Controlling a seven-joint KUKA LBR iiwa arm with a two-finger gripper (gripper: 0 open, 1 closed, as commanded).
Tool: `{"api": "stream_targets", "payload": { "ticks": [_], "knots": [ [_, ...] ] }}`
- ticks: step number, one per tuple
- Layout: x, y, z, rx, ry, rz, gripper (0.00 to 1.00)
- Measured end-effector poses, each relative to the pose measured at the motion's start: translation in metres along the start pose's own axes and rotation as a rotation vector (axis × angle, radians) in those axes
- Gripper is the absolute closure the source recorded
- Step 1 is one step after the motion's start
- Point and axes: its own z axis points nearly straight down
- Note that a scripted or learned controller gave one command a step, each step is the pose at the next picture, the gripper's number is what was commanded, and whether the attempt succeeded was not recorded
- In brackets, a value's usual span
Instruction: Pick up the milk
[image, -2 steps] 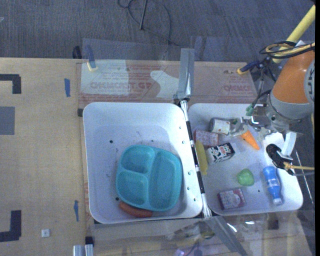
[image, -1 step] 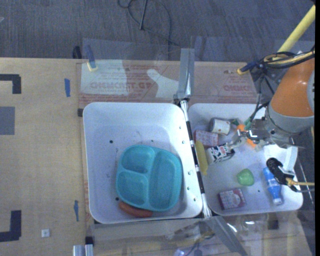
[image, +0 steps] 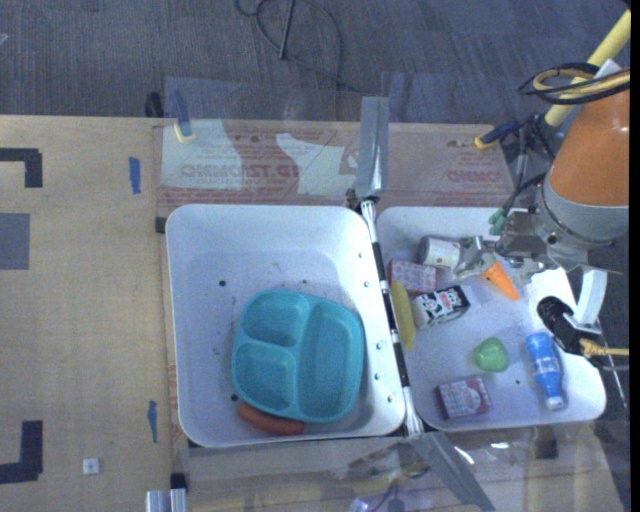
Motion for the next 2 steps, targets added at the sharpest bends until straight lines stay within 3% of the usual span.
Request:
{"api": "stream_targets", "payload": {
  "ticks": [1, 2],
  "knots": [
    [-0.035, 0.001, -0.111, 0.000, -0.001, -0.015, 0.00],
    [0.006, 0.006, -0.027, 0.001, 0.000, -0.089, 0.00]
  ]
}}
